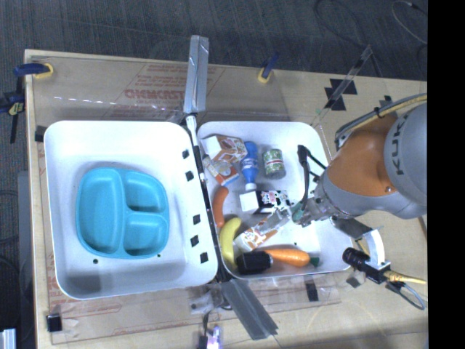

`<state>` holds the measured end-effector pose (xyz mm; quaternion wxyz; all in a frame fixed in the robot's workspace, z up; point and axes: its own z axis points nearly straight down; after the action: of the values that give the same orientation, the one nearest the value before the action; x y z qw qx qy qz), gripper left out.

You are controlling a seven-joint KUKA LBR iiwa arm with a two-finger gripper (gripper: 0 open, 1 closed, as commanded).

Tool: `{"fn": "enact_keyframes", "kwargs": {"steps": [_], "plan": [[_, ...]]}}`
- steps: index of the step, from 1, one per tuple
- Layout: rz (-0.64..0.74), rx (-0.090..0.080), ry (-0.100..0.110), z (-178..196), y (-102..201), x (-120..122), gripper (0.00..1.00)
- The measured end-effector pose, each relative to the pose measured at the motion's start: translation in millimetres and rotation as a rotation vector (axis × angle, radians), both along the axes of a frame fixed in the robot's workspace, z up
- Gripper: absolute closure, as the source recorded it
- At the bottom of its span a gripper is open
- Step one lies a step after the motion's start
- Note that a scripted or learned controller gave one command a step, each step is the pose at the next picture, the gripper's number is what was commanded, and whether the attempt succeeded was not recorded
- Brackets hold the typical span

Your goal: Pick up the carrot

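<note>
The carrot lies along the front wall of the right bin. It is orange, with a small green end pointing right. My gripper hangs over the middle of that bin, a short way behind the carrot and apart from it. It is close above a black-and-white patterned item and a flat printed packet. Nothing shows held in it. The grey arm with its orange band reaches in from the right.
Crowded around the carrot are a black block touching its left end, a banana, an orange-red sausage shape, a blue bottle, a green can and a carton. The left bin holds a blue divided plate.
</note>
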<state>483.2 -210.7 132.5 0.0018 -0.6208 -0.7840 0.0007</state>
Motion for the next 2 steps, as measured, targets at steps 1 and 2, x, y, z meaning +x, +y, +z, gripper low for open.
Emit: {"fn": "enact_keyframes", "kwargs": {"steps": [1,2], "plan": [[0.149,0.0,-0.022,-27,2,2,0.0],[0.041,-0.002,-0.004,60,0,-6,0.0]]}}
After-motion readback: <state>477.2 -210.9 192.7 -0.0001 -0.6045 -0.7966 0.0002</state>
